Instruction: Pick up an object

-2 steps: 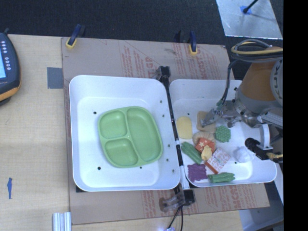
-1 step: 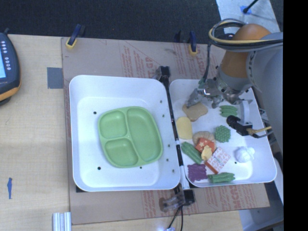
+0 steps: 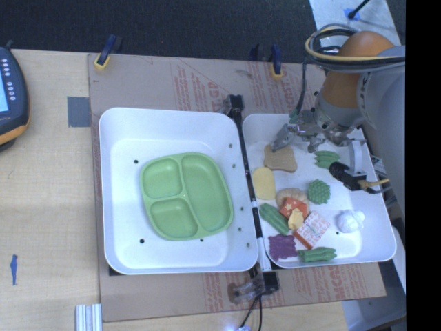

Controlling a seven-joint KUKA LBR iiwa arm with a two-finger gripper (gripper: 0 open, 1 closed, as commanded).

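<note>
Green three-compartment plastic plate (image 3: 186,196) lies alone in the left white bin (image 3: 117,185). In the right white bin (image 3: 375,243), the tan toast-shaped toy (image 3: 281,159) sits just below-left of the gripper (image 3: 284,138); finger spacing unclear.

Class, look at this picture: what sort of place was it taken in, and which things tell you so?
Probably a robotics lab bench. A robot arm reaches over two white bins, one with a green tray, the other with toy food, on a clamped board.
</note>
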